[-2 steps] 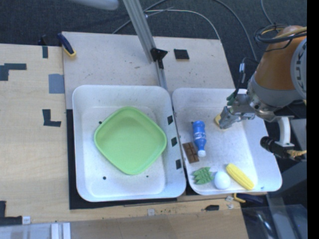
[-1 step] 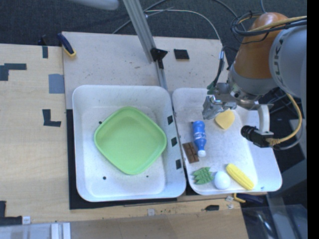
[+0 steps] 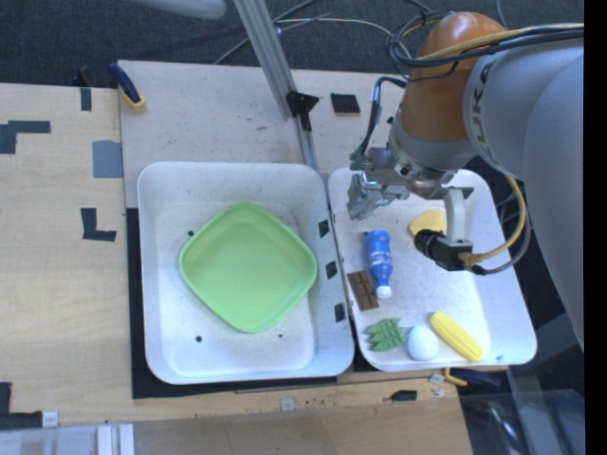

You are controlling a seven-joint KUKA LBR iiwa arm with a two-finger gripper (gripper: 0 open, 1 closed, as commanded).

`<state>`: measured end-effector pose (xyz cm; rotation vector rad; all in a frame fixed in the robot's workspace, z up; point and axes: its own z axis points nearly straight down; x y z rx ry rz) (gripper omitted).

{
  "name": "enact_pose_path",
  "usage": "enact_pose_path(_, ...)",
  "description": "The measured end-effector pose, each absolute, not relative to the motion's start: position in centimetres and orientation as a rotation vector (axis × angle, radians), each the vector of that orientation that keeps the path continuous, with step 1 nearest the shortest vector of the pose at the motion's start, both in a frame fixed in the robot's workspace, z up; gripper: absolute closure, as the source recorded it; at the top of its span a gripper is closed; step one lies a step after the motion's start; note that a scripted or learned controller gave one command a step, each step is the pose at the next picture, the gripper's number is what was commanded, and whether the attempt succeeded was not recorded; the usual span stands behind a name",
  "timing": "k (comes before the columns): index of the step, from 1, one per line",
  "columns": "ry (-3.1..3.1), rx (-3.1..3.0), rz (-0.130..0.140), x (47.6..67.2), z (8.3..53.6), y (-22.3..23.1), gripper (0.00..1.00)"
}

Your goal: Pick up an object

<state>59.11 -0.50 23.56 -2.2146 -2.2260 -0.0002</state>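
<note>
Pale, speckled surface carrying two shallow white bins side by side, with a light wood-grain panel running along its left side, marked with bits of dark and grey tape. Beyond the far edge, dark carpeted floor with loose black cables trailing across it. A grey metal post slants down from the top to the gap between the bins; a yellow-tipped clamp sits at the surface's far-left corner. Left bin: a green squarish plate lying flat near the middle. Right bin: a blue bottle with a white cap lying on its side near the centre, a brown block just beside it on the left, a green leafy toy near the front edge, a white egg-like ball touching or nearly touching a yellow corn cob, and a yellow piece partly hidden under the arm's hardware toward the back. The grey arm with its orange band reaches in from the right; the end effector hangs over the far-left part of the right bin, just above the bottle's base (whether its fingers are spread or pressed together cannot be told from this angle). Nothing visible between them.
</note>
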Motion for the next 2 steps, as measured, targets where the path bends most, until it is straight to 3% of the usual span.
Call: enact_pose_path(2, -2.224, -2.218, 0.001, 65.3, 22.5, 8.6, 1.00)
